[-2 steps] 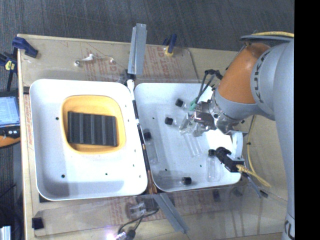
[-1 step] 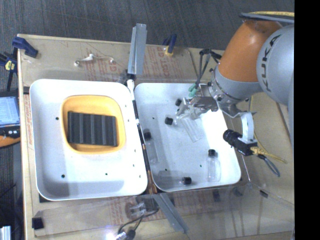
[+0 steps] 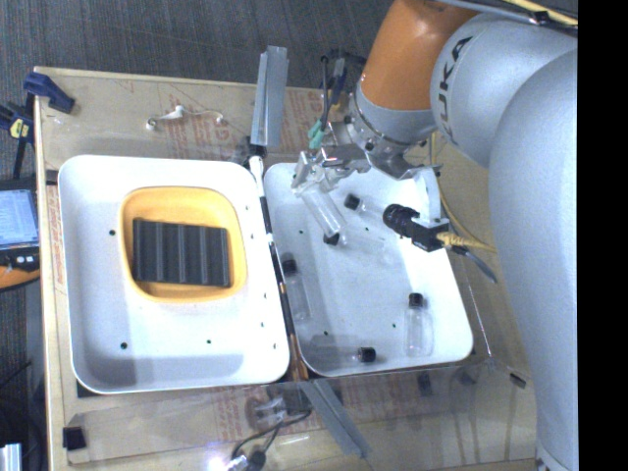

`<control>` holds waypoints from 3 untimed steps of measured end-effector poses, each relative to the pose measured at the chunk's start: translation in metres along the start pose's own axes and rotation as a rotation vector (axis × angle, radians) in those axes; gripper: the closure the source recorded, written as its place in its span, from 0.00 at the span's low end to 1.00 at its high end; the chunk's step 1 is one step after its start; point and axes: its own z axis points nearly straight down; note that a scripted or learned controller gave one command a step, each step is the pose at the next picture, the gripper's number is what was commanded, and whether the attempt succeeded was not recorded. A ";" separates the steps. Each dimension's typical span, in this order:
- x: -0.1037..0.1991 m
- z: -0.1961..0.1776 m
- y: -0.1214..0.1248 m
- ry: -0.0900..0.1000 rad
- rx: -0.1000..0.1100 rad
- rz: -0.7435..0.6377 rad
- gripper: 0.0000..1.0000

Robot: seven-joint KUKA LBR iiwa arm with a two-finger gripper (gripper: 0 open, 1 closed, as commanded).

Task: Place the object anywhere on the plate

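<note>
Near edge of the right white bin (image 3: 453, 346): I see small clear plastic vials with black caps (image 3: 418, 324) lying loose, well apart. At its far-left corner the two-finger gripper (image 3: 312, 170) hangs over another vial (image 3: 328, 219); whether it is grasping or free I cannot tell. I judge a clear, round vial could slip or roll. The yellow-rimmed plate with a dark ribbed centre (image 3: 183, 246) lies in the left white bin (image 3: 88, 322), on a wooden bench (image 3: 118, 96) above dark flooring.

A blue clamp (image 3: 47, 90) gripped the wooden bench (image 3: 128, 106) corner; a lit screen (image 3: 18, 217) sat at its left edge.
</note>
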 end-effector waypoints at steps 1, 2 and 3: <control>0.036 0.070 0.003 0.000 0.002 -0.289 1.00; 0.062 0.076 0.008 0.000 0.002 -0.469 1.00; 0.093 -0.014 -0.013 -0.002 -0.002 -0.550 1.00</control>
